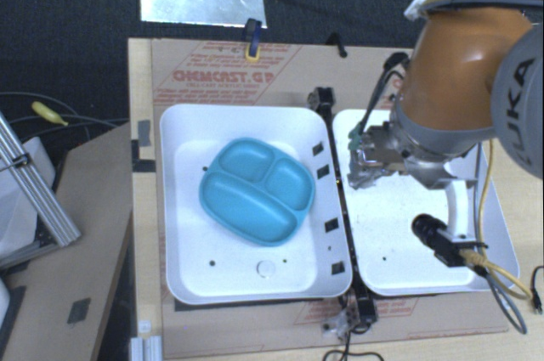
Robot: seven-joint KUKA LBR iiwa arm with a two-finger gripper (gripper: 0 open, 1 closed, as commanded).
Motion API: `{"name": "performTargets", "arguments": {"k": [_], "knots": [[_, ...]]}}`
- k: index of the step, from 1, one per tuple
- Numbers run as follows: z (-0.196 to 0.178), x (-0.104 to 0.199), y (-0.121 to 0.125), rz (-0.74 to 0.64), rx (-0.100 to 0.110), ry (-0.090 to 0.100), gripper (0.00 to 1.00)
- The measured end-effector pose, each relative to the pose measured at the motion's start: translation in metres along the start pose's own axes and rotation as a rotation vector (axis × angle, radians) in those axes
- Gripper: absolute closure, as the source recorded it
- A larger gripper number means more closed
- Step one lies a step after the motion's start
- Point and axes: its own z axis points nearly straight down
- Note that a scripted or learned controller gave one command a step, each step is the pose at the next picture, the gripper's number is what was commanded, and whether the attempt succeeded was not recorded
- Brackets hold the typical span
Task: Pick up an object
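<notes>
My gripper (pixel 364 162) hangs over the right bin (pixel 399 266), near its left wall. In the left bin (pixel 191 138) lies a blue divided plate (pixel 257 190).

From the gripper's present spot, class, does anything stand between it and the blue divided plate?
The gripper is over the right bin; the blue plate lies in the left bin. Between them are the bins' adjoining rims with black clips, low enough to pass over.

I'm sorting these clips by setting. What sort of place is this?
Most likely a robotics lab test bench: a grey arm with an orange band reaches over two white bins, one holding a blue divided plate, on a cardboard-covered bench.
</notes>
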Motion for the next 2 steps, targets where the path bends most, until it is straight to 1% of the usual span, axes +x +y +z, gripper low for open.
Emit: {"name": "performTargets", "arguments": {"k": [1, 2], "knots": [[-0.027, -0.031, 0.000, 0.001, -0.003, 0.000, 1.00], [-0.058, 0.038, 0.000, -0.012, -0.002, 0.003, 1.00]]}}
